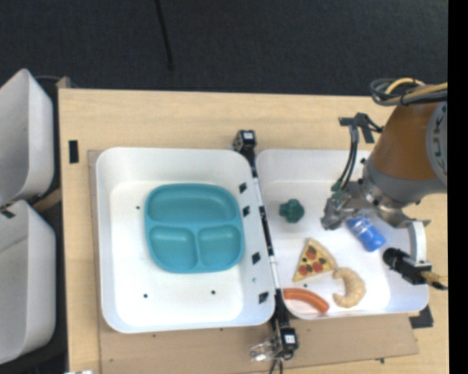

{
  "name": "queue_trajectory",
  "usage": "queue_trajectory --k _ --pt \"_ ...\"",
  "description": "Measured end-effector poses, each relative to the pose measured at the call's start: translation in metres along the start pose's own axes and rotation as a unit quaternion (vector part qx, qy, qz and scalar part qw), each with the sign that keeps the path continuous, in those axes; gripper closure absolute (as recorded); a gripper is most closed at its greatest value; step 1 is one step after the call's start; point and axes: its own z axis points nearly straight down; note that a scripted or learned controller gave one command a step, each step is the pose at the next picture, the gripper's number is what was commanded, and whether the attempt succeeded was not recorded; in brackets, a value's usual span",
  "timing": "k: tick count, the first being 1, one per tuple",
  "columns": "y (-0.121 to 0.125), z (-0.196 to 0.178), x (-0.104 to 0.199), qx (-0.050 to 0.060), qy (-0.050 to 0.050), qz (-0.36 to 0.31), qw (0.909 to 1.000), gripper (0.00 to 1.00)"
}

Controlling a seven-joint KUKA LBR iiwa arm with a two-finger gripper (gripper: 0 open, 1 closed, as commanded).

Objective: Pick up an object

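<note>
Left bin (117, 232): you see a teal plastic divided plate (193, 227). Right bin (312, 166): a small dark-green knob-shaped toy (292, 209), a toy pizza slice (314, 259), a red toy sausage (306, 300), a tan toy croissant (349, 286), a blue bottle-shaped toy (365, 233). The gripper (335, 213) hovers beside the blue toy; whether its fingers are apart you cannot tell.

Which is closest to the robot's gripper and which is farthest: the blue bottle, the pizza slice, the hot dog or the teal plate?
Measured from the gripper in the camera view:
1. Blue bottle, just beside it on the right.
2. Pizza slice, a little below it in the right bin.
3. Hot dog, at that bin's near edge.
4. Teal plate, over in the left bin.
</note>
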Motion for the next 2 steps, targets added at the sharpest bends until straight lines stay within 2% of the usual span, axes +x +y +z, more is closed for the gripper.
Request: queue_trajectory --k 2 --pt "0.008 -0.083 0.006 0.000 0.000 -0.006 1.0000 1.00"
